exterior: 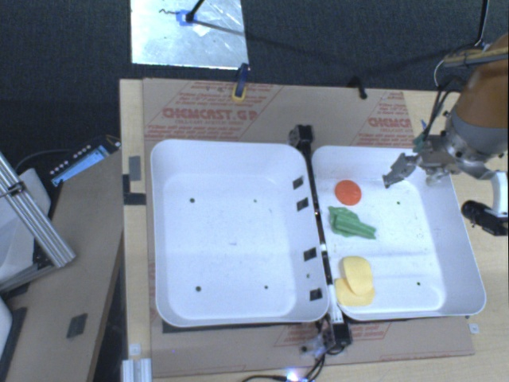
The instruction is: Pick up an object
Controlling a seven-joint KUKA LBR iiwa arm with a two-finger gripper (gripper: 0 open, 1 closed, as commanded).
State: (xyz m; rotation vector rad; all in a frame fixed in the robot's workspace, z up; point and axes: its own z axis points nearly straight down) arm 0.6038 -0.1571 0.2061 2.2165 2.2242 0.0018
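Note:
Three objects lie in the right bin (445, 245): an orange round piece (347, 191) near its back left, a green leafy piece (351, 224) just below that, and a yellow piece (356, 279) by the front left corner. My gripper (415, 175) hangs over the back of this bin, to the right of the orange piece and apart from it. It is open, and nothing sits between its fingers.
The left bin (231, 229) stands beside the right one, with a black clipped divider (316, 229) along their shared edge. A shiny metal sheet (187, 22) lies at the back left. The arm (481, 110) enters from the right.

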